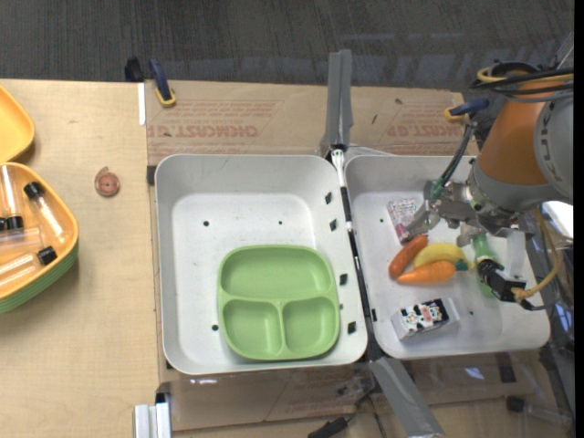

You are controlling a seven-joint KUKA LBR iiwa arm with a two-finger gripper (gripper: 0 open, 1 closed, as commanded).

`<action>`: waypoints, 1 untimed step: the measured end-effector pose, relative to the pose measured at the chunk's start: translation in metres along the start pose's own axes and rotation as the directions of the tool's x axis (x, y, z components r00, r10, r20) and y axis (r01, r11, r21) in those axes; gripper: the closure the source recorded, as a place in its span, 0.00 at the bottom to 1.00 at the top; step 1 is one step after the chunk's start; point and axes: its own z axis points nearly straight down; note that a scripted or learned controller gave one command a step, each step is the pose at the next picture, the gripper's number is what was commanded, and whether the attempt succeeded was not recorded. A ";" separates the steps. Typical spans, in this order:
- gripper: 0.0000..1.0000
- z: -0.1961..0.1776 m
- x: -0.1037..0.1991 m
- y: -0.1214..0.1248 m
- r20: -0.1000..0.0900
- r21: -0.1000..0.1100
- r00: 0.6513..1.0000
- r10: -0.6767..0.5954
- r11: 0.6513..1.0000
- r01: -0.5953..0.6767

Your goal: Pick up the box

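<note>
Box [424, 319] sits at lower right of frame, in the near corner zone of the right bin [511, 338]. Lying flat, slightly skewed to the bin wall, well apart from the other items. Small rectangular carton, white with black print on top, looks like printed card.

Handling call: probably light, stiff enough on the short axis but the walls could dent under hard squeeze. Surface looks smooth, maybe glossy, so some slip risk. Best grip is likely across the narrow width, fingers on the two long side faces, centred so it doesn't yaw on lift. Clear floor all round it, so access looks easy.

Mid frame, left bin [173, 272] holds a green divided plate [278, 301], three compartments, matte plastic, rounded corners. Both bins are white, shallow, hard plastic with scuffs.

Further up in the right bin: two carrots [415, 263], orange, tapered, with a yellow banana [441, 254] wedged between them, touching. They look like plastic toys. Above-left of them a small pink-printed packet [402, 213], flat.

Gripper [438, 206] hangs over that upper cluster, near the packet and carrots, well apart from the box. Can't tell if its fingers are apart or together; too dark and cluttered there. Nothing visibly held.

Grey arm [520, 158] with orange band comes in from upper right.
</note>
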 end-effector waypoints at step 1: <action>0.00 0.039 0.014 0.021 0.000 -0.002 0.951 -0.310 0.951 0.310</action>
